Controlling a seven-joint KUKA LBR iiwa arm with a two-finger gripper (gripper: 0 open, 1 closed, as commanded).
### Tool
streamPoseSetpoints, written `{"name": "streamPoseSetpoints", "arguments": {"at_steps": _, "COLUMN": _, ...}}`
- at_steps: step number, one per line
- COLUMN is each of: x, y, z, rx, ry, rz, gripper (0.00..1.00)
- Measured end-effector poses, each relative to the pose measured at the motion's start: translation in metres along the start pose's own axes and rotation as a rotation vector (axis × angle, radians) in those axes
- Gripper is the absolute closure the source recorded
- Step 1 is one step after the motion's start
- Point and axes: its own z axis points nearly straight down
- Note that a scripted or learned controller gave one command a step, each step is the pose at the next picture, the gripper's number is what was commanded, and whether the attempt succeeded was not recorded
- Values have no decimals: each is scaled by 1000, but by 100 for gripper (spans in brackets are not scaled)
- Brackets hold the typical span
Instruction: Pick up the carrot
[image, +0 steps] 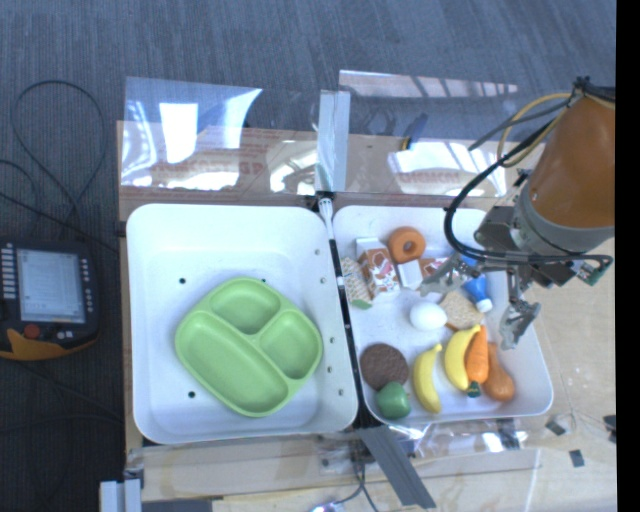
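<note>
The carrot (479, 356) lies in the right bin (535, 395) near its front right corner. It is orange, with its green end pointing to the front, and it rests between a yellow banana (459, 358) and an orange lump (499, 384). My gripper (480, 300) hangs just behind the carrot, above a blue-capped item (479, 293) and a round cracker (461, 311). Its fingers are spread open with nothing held between them; one fingertip (516, 325) is to the right of the carrot's top.
The right bin is crowded: a second banana (427, 380), a white egg (428, 317), a brown cookie (381, 363), a green lime (393, 400), a doughnut (406, 244) and small cartons (375, 275). A green divided plate (250, 345) sits in the left bin (160, 240).
</note>
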Motion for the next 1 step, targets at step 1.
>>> {"name": "streamPoseSetpoints", "arguments": {"at_steps": 1, "x": 32, "y": 11, "z": 100, "rx": -8, "ry": 5, "rz": -126, "gripper": 0}}
